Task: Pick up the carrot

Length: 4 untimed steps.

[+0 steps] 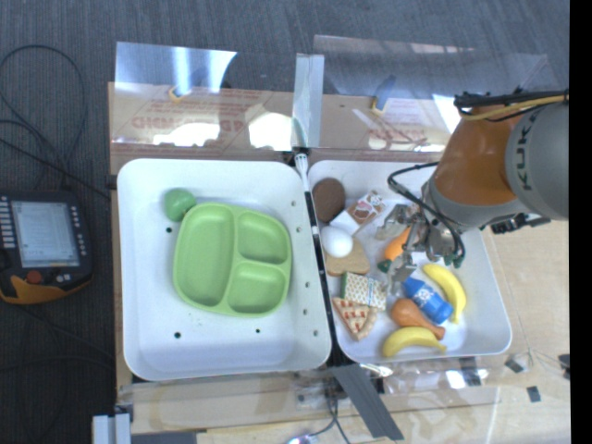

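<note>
The carrot (397,246) is a small orange piece lying in the middle of the right bin (490,336); only part of it shows, since the gripper's metal parts cover its right side. My gripper (403,253) hangs low over it, reaching down from the grey and orange arm (481,169) at the right. The gripper sits right at the carrot, touching or almost touching it. The view does not settle whether the carrot is held.
Packed around the carrot are a white egg (337,243), a brown lump (328,195), toast (348,265), a pizza slice (355,315), two bananas (448,286) (411,341), a blue bottle (428,300) and a drumstick (412,314). The left bin (148,340) holds a green divided plate (233,257) and a green ball (179,203).
</note>
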### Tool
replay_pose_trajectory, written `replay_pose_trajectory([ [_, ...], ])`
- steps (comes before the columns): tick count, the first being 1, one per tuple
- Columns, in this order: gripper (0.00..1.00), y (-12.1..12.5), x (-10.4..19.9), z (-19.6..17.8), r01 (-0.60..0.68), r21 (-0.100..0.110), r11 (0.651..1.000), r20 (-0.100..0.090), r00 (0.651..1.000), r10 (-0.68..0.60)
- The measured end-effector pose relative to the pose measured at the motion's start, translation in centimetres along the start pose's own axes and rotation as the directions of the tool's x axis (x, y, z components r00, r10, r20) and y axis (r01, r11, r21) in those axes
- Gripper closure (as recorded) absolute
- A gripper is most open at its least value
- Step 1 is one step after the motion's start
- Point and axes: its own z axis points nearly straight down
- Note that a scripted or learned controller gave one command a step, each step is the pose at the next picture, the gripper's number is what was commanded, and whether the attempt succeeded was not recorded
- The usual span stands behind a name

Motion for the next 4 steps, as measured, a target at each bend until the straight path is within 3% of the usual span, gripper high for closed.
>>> replay_pose_trajectory([
  [1,0.00,3.8,-0.3,0.0,-0.085,0.001,0.996,0.007,0.996,0.085],
  [2,1.00,4.0,-0.5,-1.1,-0.084,0.001,0.996,0.019,0.996,0.084],
  [3,1.00,6.7,-0.4,-16.0,-0.105,-0.006,0.994,-0.003,0.994,0.105],
  [4,0.00,6.6,-0.1,-15.4,-0.106,-0.003,0.994,-0.014,0.994,0.106],
])
